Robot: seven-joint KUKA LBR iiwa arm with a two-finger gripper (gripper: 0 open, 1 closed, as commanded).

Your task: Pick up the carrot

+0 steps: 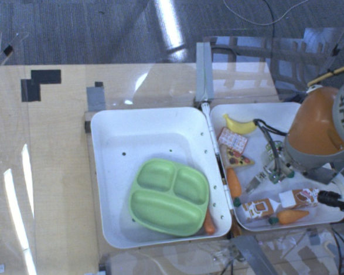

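Approach step: claw (pixel 267 177) hangs low in the right bin (pixel 249 112), nothing pinched.
Claw fingers look spread, though small and partly blurred. Carrot (pixel 292 216) lies near the bin's front wall, just beside a small carton (pixel 258 208) and apart from the claw. Another orange piece (pixel 234 184) sits by the left wall. Next move, I judge: shift toward the front, line up along the carrot, descend, close.

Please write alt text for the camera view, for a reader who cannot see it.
The gripper hangs low in the right bin, among a banana, cartons and three carrots. The left bin holds a green divided plate.
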